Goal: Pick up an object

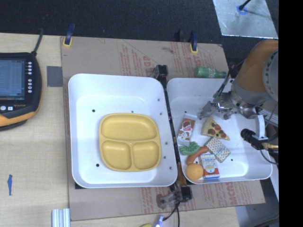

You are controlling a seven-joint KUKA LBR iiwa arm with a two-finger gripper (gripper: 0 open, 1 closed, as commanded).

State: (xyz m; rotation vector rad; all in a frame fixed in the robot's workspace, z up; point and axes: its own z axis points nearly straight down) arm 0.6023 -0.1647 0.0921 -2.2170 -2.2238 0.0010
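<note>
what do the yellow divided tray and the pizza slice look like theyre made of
The yellow three-compartment tray looks like moulded plastic with a matte finish: uniform colour, soft rounded ridges, no sharp glare. The triangular pizza slice appears to be toy plastic or rubber, with flat painted-looking red spots, though it is too small to be sure.

faint red print on the cardboard sheet (142, 56) under the bins, too blurred to read

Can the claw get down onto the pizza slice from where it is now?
Probably yes. The claw hangs just above the pizza slice in the right bin, and the slice lies flat with nothing on top; only the patterned packet touches its lower edge.
</note>
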